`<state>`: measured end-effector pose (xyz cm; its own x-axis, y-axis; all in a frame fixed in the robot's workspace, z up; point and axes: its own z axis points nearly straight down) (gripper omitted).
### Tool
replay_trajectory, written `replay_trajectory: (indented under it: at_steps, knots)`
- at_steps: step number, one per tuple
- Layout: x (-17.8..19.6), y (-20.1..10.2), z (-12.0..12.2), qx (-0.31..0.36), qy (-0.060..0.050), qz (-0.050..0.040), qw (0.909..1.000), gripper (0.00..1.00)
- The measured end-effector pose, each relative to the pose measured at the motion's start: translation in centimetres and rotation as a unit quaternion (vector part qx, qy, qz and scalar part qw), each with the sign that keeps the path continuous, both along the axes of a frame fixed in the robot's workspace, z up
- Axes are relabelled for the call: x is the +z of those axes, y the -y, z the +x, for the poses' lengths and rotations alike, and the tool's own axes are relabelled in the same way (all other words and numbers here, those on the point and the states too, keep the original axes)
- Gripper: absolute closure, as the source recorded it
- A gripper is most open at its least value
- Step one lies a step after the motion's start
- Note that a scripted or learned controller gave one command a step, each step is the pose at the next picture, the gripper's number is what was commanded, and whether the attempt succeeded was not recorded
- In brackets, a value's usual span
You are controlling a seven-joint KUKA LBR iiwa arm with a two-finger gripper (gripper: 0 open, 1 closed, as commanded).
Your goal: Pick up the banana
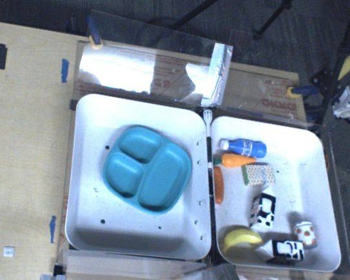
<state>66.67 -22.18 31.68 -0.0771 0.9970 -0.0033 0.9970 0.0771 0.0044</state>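
Observation:
The banana (pixel 241 240) is yellow and curled. It lies in the right bin (pixel 324 191), close to that bin's front left corner. A black-and-white toy (pixel 287 249) sits just to its right, and a black-and-white cow figure (pixel 263 210) stands just behind it.
Also in the right bin are a blue bottle (pixel 244 147), an orange carrot (pixel 237 160), a second orange piece (pixel 219 183) along the left wall, a patterned block (pixel 259 175) and a small white and orange toy (pixel 304 232). The left bin (pixel 80 207) holds a blue divided plate (pixel 148 168).

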Motion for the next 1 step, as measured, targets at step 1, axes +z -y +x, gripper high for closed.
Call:
replay_trajectory:
  at_steps: [1]
  knots:
    - [2.41,-3.7,0.11,-0.085,0.0,0.0003,0.9964,1.0]
